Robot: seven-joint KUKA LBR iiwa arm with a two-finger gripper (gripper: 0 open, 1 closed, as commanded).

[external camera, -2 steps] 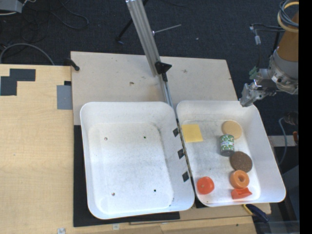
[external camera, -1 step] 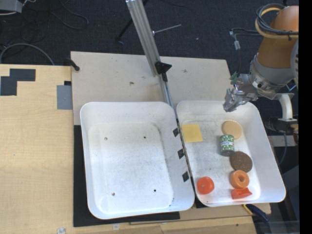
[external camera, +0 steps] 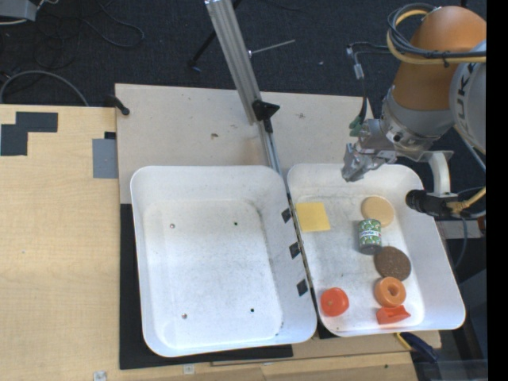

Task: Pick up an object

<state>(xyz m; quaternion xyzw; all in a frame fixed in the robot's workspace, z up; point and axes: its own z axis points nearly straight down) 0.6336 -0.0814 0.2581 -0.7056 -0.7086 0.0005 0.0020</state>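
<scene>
My gripper (external camera: 355,167) hangs over the far edge of the right bin (external camera: 349,236), above and left of a tan round disc (external camera: 378,209). Nothing shows between its fingers. In that bin also lie a yellow square slice (external camera: 313,217), a green patterned can (external camera: 369,235), a dark brown round cookie (external camera: 393,263), an orange ring (external camera: 390,291), a red-orange piece (external camera: 393,315) and a red round object (external camera: 334,302).
The left bin (external camera: 208,256) sits beside the right one, with black clips along the shared rim. A slanted aluminium bar (external camera: 242,74) rises behind the bins. A black handle (external camera: 425,202) juts in at the right.
</scene>
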